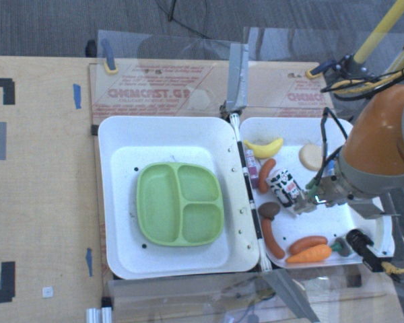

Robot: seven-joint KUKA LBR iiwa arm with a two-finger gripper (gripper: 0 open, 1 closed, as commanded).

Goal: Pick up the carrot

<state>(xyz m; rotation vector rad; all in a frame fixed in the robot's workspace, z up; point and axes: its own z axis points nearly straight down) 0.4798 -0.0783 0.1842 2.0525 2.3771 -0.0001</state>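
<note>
A: Orange on white: the carrot [311,254] lies on its side below the gripper [304,202] in this view, against the near wall of the right bin [326,222], its green top pointing toward the arm's side.

B: Is the gripper carrying anything?

A: Nothing I can see. It hangs over the middle of the bin, and how wide it stands I cannot tell from this angle.

B: So what's the worry?

A: Crowding, I'd say. Closest to the gripper, just to its left, is a black-and-white spotted carton [283,186], and a brown lump [269,210] sits a little below that. Either could get nudged on the way down.

B: And at the carrot itself?

A: A reddish sausage [308,242] lies right alongside it, on the gripper's side, apparently touching. A descent landing slightly short would likely close on the sausage instead, or on both. The bin wall on the far side of the carrot leaves little room, so a jaw might strike the rim.

B: Anything further out?

A: A second sausage [272,238] off to the lower left; the banana [264,147] well above the gripper. Neither should interfere.
</note>
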